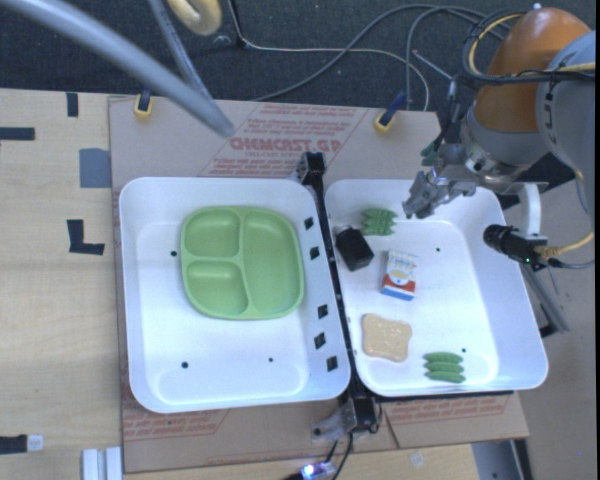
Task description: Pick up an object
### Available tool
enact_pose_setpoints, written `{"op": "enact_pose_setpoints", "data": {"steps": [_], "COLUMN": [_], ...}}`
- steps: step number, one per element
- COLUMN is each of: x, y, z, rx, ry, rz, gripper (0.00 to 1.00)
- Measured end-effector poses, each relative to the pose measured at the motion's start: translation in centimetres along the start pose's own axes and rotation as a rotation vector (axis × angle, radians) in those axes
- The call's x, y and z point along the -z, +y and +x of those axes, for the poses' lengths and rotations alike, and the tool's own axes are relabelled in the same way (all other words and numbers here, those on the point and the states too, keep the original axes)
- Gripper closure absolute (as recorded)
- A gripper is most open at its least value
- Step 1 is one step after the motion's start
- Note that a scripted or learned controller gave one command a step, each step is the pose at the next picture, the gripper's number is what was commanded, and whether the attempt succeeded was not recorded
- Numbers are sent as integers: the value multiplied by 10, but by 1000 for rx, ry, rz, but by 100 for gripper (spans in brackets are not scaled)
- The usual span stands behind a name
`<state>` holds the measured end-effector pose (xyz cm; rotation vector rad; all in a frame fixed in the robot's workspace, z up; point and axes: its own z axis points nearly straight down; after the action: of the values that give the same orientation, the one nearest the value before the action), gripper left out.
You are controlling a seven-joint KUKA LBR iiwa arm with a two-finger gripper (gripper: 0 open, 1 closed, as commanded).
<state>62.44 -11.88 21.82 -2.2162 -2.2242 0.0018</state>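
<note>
Took as the likeliest target, judging by nearness to the arm, the green leafy toy [378, 220], lying flat on the floor of the right bin [520, 313], just up and left of the small carton [400, 274] and apart from it. Judged it light, probably soft plastic or rubber, ridged and low, so more liable to slide or squash than to break. Thought it best taken across its narrow width near the middle, with the approach carried well down toward the floor, since little height stood up to pinch. Found the gripper [421, 204] above the carton and slightly right, close by the toy's right end, with nothing visibly held. Could not tell whether open or closed, being dark and blurred against the wrist. Noted a black block [354, 248] left of the carton and just below the toy, near enough to be nudged on a low approach from that side. Saw a slice of toast [386, 337] below the carton and a pair of green pea pods [444, 366] below and right of it, both well apart from the toy. Spotted, far left of the carton, a green divided plate [243, 262] lying in the left bin [140, 298].
</note>
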Motion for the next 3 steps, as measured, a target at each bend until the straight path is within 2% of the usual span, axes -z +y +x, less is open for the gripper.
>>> {"op": "enact_pose_setpoints", "data": {"steps": [1,3], "x": [-6,15], "y": [-28,-71], "z": [54,153], "rx": [1,3], "ry": [1,2], "rz": [1,1], "gripper": [100,100]}}
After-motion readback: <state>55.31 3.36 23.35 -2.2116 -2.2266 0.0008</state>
